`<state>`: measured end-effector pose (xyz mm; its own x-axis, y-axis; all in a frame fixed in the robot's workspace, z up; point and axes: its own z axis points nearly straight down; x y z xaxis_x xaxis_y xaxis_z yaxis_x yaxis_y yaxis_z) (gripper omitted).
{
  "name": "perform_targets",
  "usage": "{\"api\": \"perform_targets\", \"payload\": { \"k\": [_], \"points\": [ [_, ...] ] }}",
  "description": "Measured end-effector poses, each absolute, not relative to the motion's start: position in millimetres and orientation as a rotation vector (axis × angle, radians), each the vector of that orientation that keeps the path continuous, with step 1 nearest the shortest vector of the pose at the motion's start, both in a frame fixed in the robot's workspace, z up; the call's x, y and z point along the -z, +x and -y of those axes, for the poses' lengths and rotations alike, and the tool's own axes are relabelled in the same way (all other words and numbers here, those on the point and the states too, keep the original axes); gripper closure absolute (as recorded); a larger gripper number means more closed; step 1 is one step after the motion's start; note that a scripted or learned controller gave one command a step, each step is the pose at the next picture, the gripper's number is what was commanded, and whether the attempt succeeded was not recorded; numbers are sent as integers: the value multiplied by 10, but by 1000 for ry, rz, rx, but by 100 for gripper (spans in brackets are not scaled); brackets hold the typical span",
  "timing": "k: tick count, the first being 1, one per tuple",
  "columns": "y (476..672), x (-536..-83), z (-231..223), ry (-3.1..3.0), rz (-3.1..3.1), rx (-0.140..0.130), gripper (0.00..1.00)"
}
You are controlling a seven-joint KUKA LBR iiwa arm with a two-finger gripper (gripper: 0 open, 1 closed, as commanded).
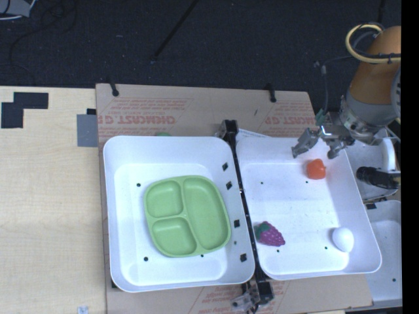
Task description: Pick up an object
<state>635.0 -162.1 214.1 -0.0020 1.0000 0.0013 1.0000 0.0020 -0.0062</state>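
While its two grey fingers stand spread apart with nothing between them, the gripper (319, 146) hangs just beyond the small round orange fruit (316, 169) in the right white bin (366, 241).

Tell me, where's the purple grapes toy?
In the camera view, the purple grapes toy lies in the right bin, near its lower left corner beside the divider, with the white egg further right.
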Motion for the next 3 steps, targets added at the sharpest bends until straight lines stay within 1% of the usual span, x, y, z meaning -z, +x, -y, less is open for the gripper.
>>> {"api": "perform_targets", "payload": {
  "k": [1, 2, 3],
  "points": [
    [6381, -1702, 1607, -2215, 2221, -6, 0],
    [6421, -1082, 1544, -2211, 2223, -5, 0],
    [6431, -1220, 1549, -2213, 2227, -3, 100]
  ]
}}
